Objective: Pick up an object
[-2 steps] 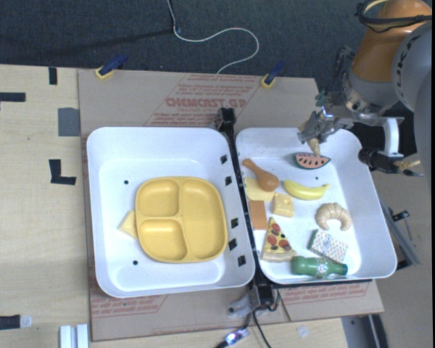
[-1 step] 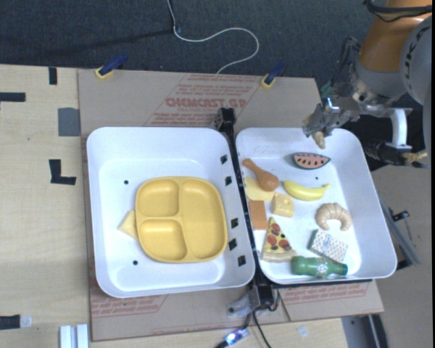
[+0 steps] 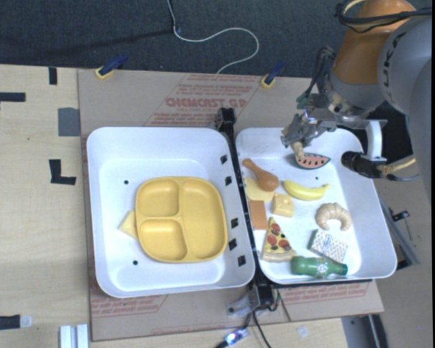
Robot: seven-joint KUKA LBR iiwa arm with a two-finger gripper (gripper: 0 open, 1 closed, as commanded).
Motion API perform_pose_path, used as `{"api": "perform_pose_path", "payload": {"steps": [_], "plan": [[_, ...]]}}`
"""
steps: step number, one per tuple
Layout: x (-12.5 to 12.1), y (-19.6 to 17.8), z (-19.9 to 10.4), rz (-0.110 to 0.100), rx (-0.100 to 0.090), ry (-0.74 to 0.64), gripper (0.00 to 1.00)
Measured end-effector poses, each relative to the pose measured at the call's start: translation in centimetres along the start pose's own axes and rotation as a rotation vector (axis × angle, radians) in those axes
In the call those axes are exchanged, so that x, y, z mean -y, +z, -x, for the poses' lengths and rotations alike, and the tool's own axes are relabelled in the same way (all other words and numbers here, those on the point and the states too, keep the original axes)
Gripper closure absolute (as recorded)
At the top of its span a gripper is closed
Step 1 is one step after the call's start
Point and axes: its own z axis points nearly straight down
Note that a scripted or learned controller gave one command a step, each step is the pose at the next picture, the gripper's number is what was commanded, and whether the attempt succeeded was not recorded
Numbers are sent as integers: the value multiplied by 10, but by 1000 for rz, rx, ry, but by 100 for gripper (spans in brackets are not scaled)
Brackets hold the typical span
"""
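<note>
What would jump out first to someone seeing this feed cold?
Probably the big yellow divided plate filling the left bin, then the clutter of toy food in the right bin: a banana, croissant, pizza slice and green bottle. At the right bin's far end, the gripper hangs right beside a watermelon slice.

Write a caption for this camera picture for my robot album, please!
Robot claw hovers by the watermelon slice in the right bin of toy food; a yellow divided plate sits in the left bin.
</note>
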Motion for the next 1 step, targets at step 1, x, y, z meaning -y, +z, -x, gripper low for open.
{"api": "perform_pose_path", "payload": {"steps": [1], "plan": [[16,4,-43,0,1,0,100]]}}
